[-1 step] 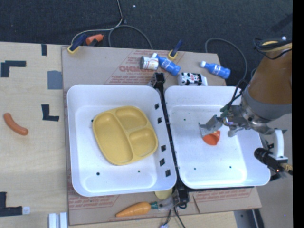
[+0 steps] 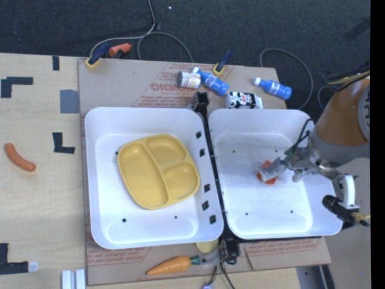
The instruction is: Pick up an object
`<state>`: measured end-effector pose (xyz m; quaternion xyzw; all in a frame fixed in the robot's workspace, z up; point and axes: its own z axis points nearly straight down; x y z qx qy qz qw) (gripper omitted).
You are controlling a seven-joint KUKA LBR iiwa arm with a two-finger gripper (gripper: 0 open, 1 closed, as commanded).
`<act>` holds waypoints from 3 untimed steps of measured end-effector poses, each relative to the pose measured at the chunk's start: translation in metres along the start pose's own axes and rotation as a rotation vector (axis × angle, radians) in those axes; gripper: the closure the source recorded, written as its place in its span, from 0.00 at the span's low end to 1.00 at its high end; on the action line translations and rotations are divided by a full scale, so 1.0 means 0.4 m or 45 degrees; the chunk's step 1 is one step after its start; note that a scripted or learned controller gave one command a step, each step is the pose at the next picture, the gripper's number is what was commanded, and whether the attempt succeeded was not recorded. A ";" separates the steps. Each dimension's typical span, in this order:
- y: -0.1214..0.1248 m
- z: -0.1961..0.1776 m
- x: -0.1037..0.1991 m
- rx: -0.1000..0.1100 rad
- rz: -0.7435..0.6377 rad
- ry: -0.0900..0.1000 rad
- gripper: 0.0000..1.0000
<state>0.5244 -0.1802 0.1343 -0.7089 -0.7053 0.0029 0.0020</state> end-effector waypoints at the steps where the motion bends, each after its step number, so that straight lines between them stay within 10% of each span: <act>1: 0.107 0.127 0.082 -0.009 -0.011 -0.001 0.00; 2: 0.041 0.117 0.164 -0.021 -0.008 -0.005 0.00; 3: 0.051 0.034 -0.121 -0.013 0.003 -0.008 0.00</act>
